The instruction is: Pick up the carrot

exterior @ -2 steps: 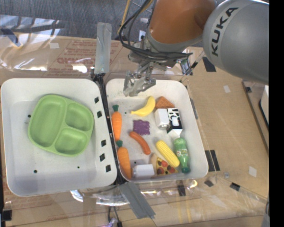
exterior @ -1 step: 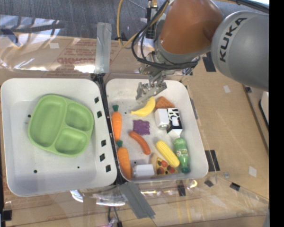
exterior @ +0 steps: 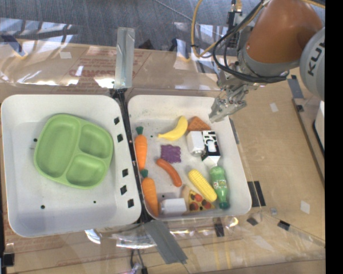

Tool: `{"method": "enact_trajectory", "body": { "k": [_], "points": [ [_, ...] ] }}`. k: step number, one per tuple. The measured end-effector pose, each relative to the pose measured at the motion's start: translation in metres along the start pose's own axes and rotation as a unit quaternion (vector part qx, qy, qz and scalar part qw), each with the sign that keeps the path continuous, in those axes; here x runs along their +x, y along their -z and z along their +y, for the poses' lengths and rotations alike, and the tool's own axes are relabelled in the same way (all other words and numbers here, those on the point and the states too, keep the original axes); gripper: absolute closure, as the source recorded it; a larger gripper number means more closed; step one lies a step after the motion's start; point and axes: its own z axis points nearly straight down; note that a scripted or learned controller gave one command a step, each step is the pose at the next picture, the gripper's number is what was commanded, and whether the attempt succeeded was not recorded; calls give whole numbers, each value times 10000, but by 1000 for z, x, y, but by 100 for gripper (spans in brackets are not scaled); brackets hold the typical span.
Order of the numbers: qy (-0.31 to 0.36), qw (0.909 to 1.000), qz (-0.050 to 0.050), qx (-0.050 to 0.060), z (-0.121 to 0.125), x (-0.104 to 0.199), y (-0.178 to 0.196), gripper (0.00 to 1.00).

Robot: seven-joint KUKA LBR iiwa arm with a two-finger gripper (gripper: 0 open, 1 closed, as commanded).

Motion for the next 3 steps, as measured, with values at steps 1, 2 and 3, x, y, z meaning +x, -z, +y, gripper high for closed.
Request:
{"method": "enact_trajectory", "body": {
  "k": [1, 2, 3],
  "points": [
    [-2460, 9693, -8, -16, 47, -30, 6, 100],
    [-1032, 9947, -15, -22, 77, -69, 5, 100],
    [-1918, 9814, -15, 3, 58, -121, 27, 100]
  ]
}}
